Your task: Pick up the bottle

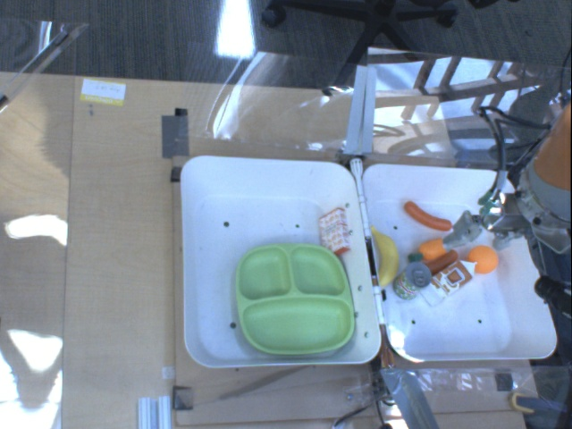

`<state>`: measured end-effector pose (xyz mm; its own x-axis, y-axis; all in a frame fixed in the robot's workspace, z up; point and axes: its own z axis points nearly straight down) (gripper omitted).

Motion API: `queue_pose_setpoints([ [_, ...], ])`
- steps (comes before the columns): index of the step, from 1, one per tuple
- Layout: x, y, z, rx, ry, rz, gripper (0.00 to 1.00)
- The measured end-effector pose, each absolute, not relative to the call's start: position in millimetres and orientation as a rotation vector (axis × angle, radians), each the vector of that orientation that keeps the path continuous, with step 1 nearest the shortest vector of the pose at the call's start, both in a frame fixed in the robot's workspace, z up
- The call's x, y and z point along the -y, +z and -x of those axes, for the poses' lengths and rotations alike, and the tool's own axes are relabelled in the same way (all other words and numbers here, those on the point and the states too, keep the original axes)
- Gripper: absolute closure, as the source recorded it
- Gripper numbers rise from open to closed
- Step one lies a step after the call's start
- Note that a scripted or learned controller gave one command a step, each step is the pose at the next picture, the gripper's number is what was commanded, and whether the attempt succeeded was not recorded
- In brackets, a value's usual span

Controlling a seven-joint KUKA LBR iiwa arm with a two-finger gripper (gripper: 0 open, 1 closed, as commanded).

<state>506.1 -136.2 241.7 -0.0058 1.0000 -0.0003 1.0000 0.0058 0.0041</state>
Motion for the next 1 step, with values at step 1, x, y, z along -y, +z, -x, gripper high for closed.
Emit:
queue_pose_setpoints([
  [1, 108.8, 145.4, -569.9, -1.774, 0.002, -2.592, 0.0],
])
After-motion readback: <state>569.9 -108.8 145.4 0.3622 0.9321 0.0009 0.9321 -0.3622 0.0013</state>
